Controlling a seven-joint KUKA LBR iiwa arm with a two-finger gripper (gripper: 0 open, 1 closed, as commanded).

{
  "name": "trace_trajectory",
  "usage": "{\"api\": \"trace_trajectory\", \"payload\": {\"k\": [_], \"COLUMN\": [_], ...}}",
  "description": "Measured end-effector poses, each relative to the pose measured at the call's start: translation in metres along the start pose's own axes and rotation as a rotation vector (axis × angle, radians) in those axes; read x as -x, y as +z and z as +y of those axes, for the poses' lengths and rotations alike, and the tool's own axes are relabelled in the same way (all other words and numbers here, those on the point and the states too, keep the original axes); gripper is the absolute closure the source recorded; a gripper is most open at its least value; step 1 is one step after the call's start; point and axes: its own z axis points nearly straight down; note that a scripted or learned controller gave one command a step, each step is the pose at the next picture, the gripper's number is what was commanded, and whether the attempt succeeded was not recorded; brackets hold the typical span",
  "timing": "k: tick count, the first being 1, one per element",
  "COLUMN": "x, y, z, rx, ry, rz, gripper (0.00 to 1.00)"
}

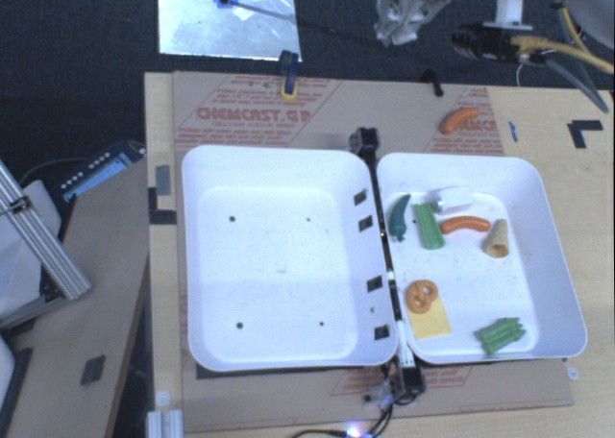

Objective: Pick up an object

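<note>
The right bin point(550, 252) holds several small toy foods. Among them are a dark green pepper point(398, 217), a light green cylinder point(429, 226), a white piece point(454, 201) and an orange sausage point(464, 225). There are also a tan cone point(496, 238), a pretzel point(421, 295) on a yellow card point(431, 323), and a green bean bundle point(501, 333). My gripper point(399, 21) hangs high at the top of the camera view, beyond the bins' far edge and well away from every object. I see nothing in it.
The left bin point(279, 263) lies beside the right one. A second orange sausage point(459, 120) rests on the cardboard behind the right bin. A blue and yellow clamp point(287, 76) stands at the cardboard's far edge. Cables point(538, 47) trail off to the right.
</note>
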Motion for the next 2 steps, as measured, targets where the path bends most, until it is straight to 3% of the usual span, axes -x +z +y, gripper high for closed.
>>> {"api": "trace_trajectory", "payload": {"k": [1, 2], "x": [0.052, 0.016], "y": [0.032, 0.017], "z": [-0.001, 0.0], "rx": [-0.003, 0.0], "ry": [0.006, -0.001], "rz": [-0.002, 0.0], "gripper": [1.0, 1.0]}}
